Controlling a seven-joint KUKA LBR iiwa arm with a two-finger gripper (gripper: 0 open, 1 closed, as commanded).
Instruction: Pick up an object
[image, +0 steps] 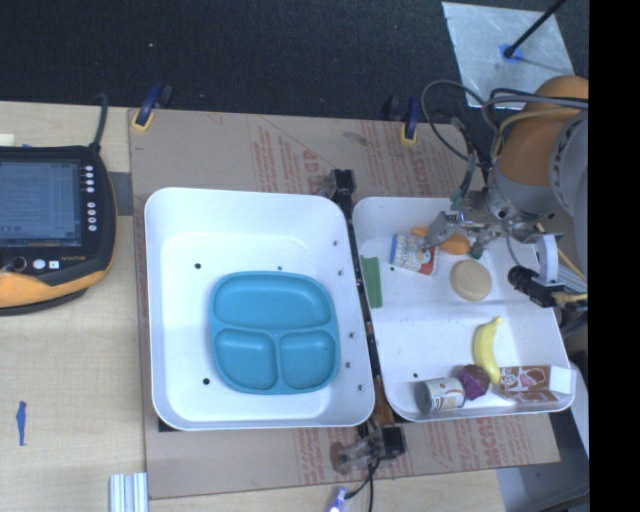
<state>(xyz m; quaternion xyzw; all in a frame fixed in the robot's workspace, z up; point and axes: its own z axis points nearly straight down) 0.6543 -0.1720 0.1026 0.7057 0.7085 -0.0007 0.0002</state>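
The two-finger gripper (462, 228) hovers spread over a small orange piece (455, 244) beside the round beige ball (470, 280); descending and closing comes next.

- The hand (462, 222) sits low over the right bin's (400, 385) far end, and its fingers merge with wires and metal parts; open or closed cannot be told.
- A small orange object (455, 243) lies partly under the hand, so its shape stays unclear.
- The arm (545, 150) is cut off by the picture's right side.
- The print on the small packet (412, 252) is too small to read.
- The purple item (475, 381) between the can (440, 394) and the flat carton (528, 381) is too blurred to identify.
- The tablet controller (45, 228) on the counter (70, 400) is cut off at the left edge.
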